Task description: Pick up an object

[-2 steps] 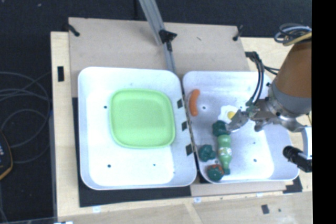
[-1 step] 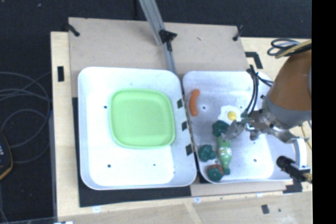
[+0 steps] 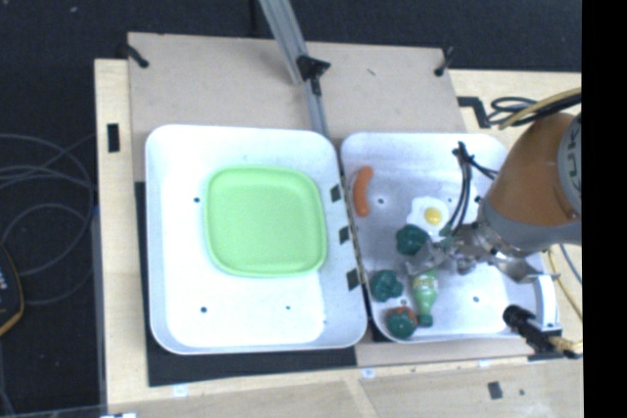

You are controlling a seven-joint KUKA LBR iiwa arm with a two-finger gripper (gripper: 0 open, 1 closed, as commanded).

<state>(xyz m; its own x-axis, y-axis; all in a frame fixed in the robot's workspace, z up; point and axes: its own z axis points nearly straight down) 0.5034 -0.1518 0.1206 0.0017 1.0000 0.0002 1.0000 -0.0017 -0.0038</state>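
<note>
pale bench (image 3: 225,78) bears two white bins (image 3: 176,308), apparently touching.

Glossy green plastic plate (image 3: 265,220), smooth

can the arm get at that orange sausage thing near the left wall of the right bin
Probably yes. The orange sausage lies alone on bare bin floor, with the gripper low in the same bin among the green pieces; the bin wall beside it may crowd one finger.

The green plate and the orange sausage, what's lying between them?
In the camera view, between the green plate and the sausage lie bare white floor of the left bin and the two bins' adjoining walls. No object lies there.
</note>
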